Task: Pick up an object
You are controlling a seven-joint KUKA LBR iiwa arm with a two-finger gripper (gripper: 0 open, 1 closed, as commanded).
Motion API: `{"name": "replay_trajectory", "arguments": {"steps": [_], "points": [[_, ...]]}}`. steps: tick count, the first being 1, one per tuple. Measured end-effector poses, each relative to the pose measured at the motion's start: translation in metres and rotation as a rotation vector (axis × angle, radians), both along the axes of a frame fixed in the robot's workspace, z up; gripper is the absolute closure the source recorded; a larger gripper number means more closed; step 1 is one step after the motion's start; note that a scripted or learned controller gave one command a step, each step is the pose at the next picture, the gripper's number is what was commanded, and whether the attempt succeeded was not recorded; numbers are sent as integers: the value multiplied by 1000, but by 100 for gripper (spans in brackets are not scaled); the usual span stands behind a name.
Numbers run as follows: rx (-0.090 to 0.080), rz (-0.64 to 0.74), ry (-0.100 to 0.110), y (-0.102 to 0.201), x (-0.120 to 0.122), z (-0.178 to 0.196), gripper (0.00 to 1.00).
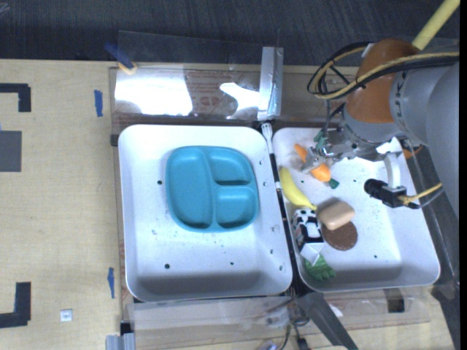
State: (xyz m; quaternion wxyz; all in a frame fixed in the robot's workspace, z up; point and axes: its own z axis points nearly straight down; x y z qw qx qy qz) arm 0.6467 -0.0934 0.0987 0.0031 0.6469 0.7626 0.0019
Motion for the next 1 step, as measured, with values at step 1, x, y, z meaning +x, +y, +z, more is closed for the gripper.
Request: {"name": "replay_trajectory", "arguments": {"steps": [1], "points": [[4, 25, -4, 94, 13, 92, 100]]}}
